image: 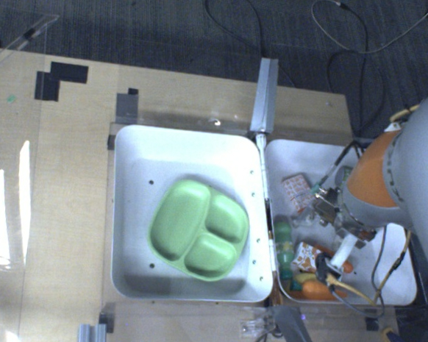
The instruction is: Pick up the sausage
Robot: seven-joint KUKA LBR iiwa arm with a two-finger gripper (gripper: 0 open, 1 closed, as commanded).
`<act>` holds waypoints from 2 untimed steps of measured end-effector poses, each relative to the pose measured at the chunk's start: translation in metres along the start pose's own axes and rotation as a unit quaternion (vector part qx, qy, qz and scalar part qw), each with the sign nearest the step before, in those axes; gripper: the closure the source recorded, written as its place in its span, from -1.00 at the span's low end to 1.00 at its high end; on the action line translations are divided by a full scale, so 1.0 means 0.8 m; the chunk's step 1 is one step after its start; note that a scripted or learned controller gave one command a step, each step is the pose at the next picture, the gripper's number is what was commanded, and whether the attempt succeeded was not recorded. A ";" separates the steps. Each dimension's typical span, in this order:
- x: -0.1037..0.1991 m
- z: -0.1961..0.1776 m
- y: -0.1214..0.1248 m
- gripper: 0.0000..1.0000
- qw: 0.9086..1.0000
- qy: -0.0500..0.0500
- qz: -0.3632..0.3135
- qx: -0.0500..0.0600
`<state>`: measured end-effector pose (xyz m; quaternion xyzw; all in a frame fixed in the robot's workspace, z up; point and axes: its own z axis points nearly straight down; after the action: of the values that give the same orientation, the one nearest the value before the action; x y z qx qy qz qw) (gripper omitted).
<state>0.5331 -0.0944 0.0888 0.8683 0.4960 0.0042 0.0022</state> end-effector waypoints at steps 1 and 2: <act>-0.096 -0.053 0.016 -1.00 0.998 -0.002 -0.056 0.001; -0.106 -0.001 0.001 -1.00 0.995 0.000 -0.097 -0.002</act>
<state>0.4911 -0.1677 0.0890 0.8160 0.5781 0.0046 0.0045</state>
